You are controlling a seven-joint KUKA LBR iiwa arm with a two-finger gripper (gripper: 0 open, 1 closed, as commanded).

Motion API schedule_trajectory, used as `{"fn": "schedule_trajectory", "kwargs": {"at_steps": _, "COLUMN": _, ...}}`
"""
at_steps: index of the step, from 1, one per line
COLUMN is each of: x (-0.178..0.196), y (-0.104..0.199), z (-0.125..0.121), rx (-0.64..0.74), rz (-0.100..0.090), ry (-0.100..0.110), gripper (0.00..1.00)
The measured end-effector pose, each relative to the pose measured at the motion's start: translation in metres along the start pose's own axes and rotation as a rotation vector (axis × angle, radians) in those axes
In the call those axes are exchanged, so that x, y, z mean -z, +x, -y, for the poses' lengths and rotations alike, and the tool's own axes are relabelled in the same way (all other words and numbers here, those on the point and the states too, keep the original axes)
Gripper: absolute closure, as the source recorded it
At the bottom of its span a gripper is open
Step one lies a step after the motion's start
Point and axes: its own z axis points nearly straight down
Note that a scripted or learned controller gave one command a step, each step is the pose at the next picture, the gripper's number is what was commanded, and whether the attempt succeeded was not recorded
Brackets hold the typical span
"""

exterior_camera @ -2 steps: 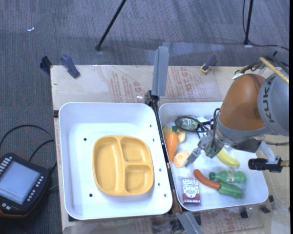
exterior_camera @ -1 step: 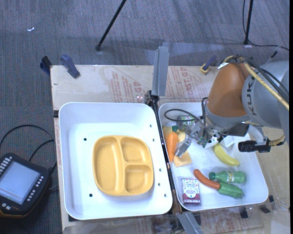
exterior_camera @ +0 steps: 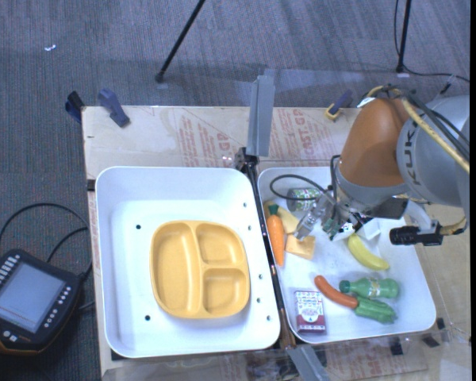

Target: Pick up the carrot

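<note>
Camera view, looking down at a slant on the surface [exterior_camera: 182, 137] and its two shallow white bins. The left bin [exterior_camera: 119, 205] holds a yellow divided plate [exterior_camera: 199, 269] with three compartments. The right bin [exterior_camera: 416, 292] holds the loose items: the carrot [exterior_camera: 276, 238] lies lengthwise along the bin's left wall, in the centre of the frame, green top toward the upper edge; a cheese wedge [exterior_camera: 301, 248] sits just beside it to the right; a banana [exterior_camera: 367, 254] lies right of centre in the bin; a red sausage [exterior_camera: 335, 291] and a green bottle [exterior_camera: 370, 287] lie lower, with a green vegetable [exterior_camera: 375, 310] below the bottle; a small red box [exterior_camera: 309, 310] rests near the lower left corner of that bin. The arm [exterior_camera: 428, 153] enters from the right of the frame, its orange band [exterior_camera: 373, 145] bent over the upper part of the right bin, the wrist pitched down and toward the left. The claw [exterior_camera: 318, 221] hangs just right of the carrot and above the cheese wedge, apart from the carrot; whether its jaws stand apart or together cannot be told, and nothing is seen between them. A handheld control pendant [exterior_camera: 28, 296] lies on the floor at lower left.
</note>
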Motion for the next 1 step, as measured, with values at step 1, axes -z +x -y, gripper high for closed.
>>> {"fn": "schedule_trajectory", "kwargs": {"at_steps": 1, "x": 0.0871, "y": 0.0697, "z": -0.0075, "rx": 0.123, "rz": -0.001, "ry": 0.005, "gripper": 1.00}}
